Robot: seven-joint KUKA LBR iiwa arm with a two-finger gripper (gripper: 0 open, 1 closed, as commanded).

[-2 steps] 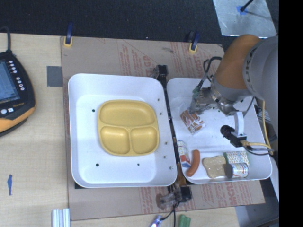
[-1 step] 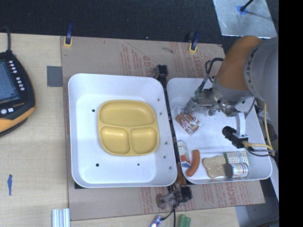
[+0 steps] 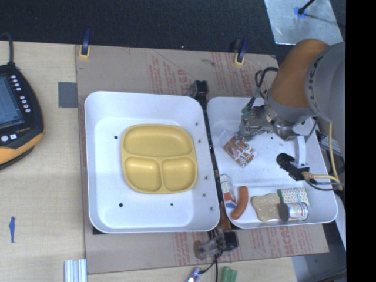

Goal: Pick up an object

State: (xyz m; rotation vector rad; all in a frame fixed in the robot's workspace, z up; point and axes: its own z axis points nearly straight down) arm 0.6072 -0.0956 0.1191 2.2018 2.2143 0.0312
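Note:
My gripper [image 3: 248, 128] hangs over the upper part of the right bin [image 3: 265, 101], just above and to the right of a brown and white patterned packet [image 3: 239, 151]. The packet lies on the bin floor below the gripper, apart from it as far as I can see. Along the bin's front lie a small tube [image 3: 225, 188], a red-orange sausage-shaped toy [image 3: 239, 202], a tan bread-slice toy [image 3: 265, 207], and a can with a green and white label [image 3: 295, 203]. The left bin [image 3: 103, 157] holds a yellow three-compartment plate [image 3: 158, 158].
A teach pendant [image 3: 16, 119] lies on the bench at the far left. Brown cardboard [image 3: 147, 66] under both bins is clipped at the back edge. A divider strip [image 3: 208, 151] runs between the bins.

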